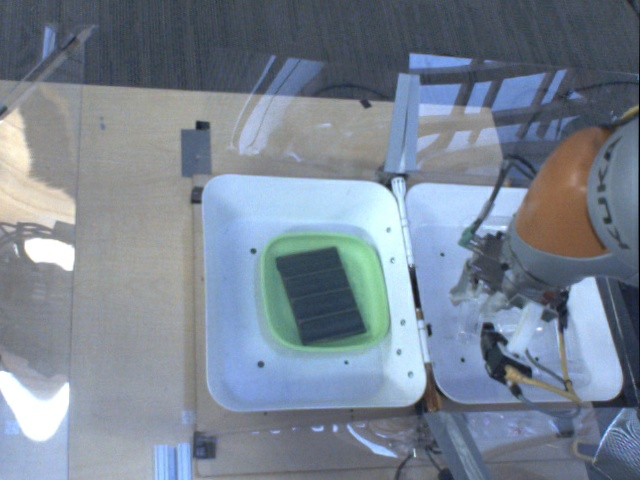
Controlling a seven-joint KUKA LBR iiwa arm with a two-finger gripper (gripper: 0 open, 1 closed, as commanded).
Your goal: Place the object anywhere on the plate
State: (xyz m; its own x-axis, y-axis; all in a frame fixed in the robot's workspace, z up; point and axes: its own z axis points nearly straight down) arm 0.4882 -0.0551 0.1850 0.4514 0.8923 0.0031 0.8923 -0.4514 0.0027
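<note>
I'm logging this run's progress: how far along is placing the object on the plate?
It looks done: the dark ridged block lies flat inside the green plate, which sits in the left bin. In hand: I cannot make out anything held; the arm's hand is over the right bin, apart from the plate. Left: nothing obvious, apart perhaps from pulling the arm away.

Bright even light, glare patches on left bench (40, 258), slightly soft focus
</note>
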